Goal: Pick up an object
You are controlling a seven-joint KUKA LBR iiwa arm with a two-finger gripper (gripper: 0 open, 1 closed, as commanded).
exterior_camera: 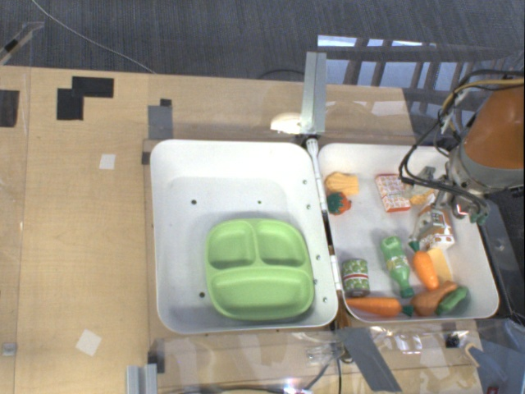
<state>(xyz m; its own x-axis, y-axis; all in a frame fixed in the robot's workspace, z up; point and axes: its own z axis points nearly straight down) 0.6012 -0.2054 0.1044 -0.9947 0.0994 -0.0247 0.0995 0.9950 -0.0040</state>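
My gripper (432, 226) hangs low over the right side of the right bin (484, 253), below the orange band of the arm (496, 134). Right under and beside it lie a small carrot (425, 269) and a pale yellow block (443, 261). A green bottle (398, 265) lies just to its left. A red and white packet (392, 192) sits up and to the left of the gripper. Whether anything is held is hidden by the wrist and cables.
The right bin also holds a small can (355, 276), a long carrot (377, 306), a brown and green toy (440, 299), and a yellow item (342, 184) with a red one (338, 203). A green divided plate (259, 268) lies in the left bin (180, 220).
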